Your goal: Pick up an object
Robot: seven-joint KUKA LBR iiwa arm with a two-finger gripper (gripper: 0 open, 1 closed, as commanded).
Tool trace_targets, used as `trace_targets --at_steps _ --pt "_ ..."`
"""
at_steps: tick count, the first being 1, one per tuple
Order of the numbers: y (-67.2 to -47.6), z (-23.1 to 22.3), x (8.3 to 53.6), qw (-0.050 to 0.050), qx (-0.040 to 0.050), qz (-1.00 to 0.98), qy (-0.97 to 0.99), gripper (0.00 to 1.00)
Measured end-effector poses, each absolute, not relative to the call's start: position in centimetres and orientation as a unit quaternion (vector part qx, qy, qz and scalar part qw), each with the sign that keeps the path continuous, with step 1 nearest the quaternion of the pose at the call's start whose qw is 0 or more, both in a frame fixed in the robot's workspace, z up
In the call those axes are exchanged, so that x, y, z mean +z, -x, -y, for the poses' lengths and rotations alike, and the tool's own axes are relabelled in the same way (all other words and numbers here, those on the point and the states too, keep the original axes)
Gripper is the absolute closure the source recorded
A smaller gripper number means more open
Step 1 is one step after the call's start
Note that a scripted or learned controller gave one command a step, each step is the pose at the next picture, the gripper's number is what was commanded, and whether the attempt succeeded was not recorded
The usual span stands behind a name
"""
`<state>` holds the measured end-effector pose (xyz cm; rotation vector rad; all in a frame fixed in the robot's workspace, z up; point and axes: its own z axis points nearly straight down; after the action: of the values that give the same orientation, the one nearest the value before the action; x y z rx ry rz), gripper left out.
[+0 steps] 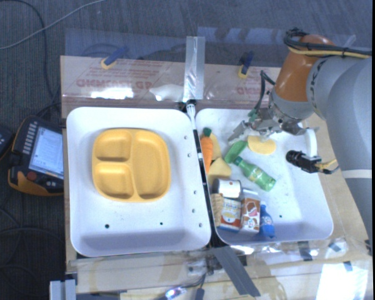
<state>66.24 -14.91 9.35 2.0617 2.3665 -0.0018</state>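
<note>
Two white bins sit on a bench over dark carpet. I cannot tell how the gripper is set. Just under it lie a yellow round piece and green bottle.

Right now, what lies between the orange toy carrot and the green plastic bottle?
In the camera view, a yellow cheese wedge lies between the orange toy carrot and green plastic bottle.
</note>
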Motion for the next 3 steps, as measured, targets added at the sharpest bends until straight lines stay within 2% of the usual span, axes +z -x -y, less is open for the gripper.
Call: trace_targets --at_steps 1,2,3 --pt "-66.4 14.8 10.3 0.002 0.0000 -0.755 -0.656 1.00" --pt "-66.3 14.8 10.2 0.001 -0.0001 -0.755 -0.656 0.00" --pt "-58.6 14.7 9.1 0.005 0.0029 -0.760 -0.650 0.00"
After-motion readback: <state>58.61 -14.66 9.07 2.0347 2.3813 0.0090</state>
